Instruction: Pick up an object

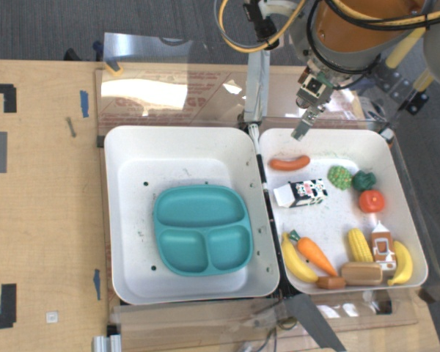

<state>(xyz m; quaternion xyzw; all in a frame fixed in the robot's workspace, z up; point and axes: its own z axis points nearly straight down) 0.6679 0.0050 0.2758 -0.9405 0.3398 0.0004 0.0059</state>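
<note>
Overhead view of the counter (37, 196) with two white bins side by side. The left bin (125, 160) holds a teal divided plate (202, 228), its three compartments bare. The right bin (403, 196) holds the toy foods: a sausage (289, 163) near the rear wall, long axis running left to right; a black-and-white milk carton (302, 192) lying on its side just in front of it, also left to right; a green bunch of grapes (340, 177), a dark green broccoli piece (364, 180) and a red tomato (372, 201) toward the right wall. Along the front lie a carrot (313, 253) — tip pointing to the front right, leafy end to the rear left — resting against a banana (298, 264), a corn cob (358, 246) standing front to back, a small carton (382, 245), a second banana (403, 262) and a brown bread roll (361, 273). The claw (303, 128) hangs over the rear rim of the right bin, above and apart from the sausage; whether its tips are spread or closed cannot be told, and nothing is seen between them.
</note>
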